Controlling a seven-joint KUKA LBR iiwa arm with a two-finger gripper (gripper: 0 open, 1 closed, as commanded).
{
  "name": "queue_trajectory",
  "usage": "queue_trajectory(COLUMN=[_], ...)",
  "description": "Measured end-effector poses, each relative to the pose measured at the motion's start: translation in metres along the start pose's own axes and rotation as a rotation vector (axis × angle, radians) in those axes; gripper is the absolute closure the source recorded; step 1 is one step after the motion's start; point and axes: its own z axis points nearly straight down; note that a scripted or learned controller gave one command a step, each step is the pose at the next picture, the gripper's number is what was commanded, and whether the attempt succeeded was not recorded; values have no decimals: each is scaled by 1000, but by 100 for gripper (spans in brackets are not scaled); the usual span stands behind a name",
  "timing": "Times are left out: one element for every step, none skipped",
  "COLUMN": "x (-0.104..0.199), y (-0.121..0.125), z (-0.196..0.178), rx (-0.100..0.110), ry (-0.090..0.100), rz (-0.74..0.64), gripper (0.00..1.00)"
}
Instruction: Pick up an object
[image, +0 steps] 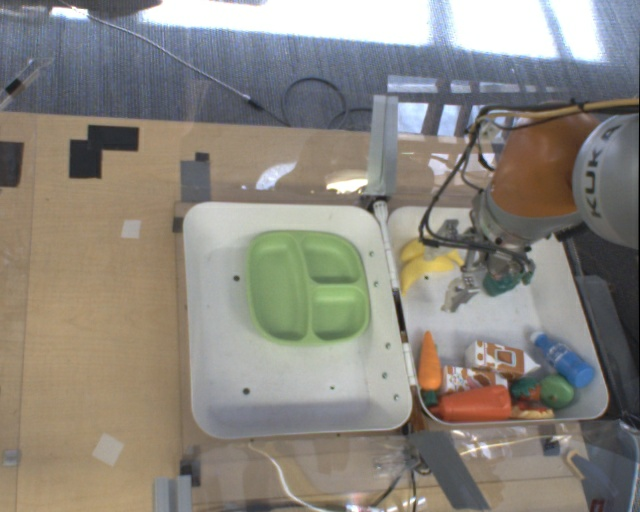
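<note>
My gripper (488, 282) hangs over the upper middle of the right bin (590, 345), below the orange wrist band. A small teal object (505, 284) sits right at the gripper's tip, partly covered by it. A yellow banana (422, 262) lies just left of the gripper, by the bin's left wall. Along the bin's front lie an orange carrot (429, 362), a red object (478, 404), a small brown-and-white carton (497, 357), a blue bottle (562, 358) and a green round object (556, 391).
The left bin (215, 380) holds a green divided plate (306, 286). A grey post (382, 145) stands at the back between the bins. Cables loop from the arm above the gripper.
</note>
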Motion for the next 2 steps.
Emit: queue_trajectory(x=[3,-46], y=[-55,-4], z=[8,16], rx=[9,5], ry=[-37,8], rz=[28,20], gripper=[0,0])
